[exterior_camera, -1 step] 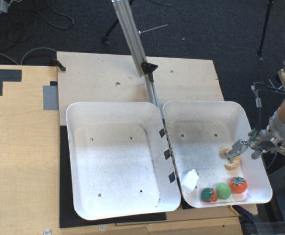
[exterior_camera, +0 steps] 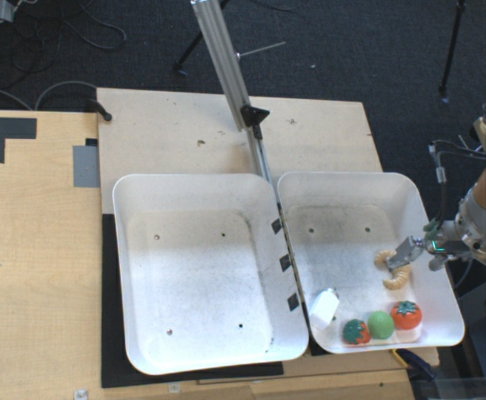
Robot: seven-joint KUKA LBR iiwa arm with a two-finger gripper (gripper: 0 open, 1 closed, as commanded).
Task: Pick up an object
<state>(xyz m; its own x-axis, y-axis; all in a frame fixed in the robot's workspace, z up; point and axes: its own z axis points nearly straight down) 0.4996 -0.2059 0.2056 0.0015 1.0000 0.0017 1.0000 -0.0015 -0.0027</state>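
Note:
My gripper [exterior_camera: 422,258] reaches in over the right rim of the right bin [exterior_camera: 343,192]. Its two fingers stand apart, so it is open, with nothing between them. The left fingertip [exterior_camera: 404,253] hangs right beside a beige curved piece [exterior_camera: 387,259], and a second beige curved piece [exterior_camera: 397,279] lies just below it. Along the bin's front wall sit a red tomato-like toy [exterior_camera: 406,315], a green ball [exterior_camera: 381,324] and a teal-and-red ball [exterior_camera: 356,332]. A white block [exterior_camera: 324,305] rests near the divider.
The left bin [exterior_camera: 134,223] stands beside the right one on the wooden bench. A slanted metal bar [exterior_camera: 226,65] rises from behind the bins' shared edge. Black clips [exterior_camera: 285,262] line the divider.

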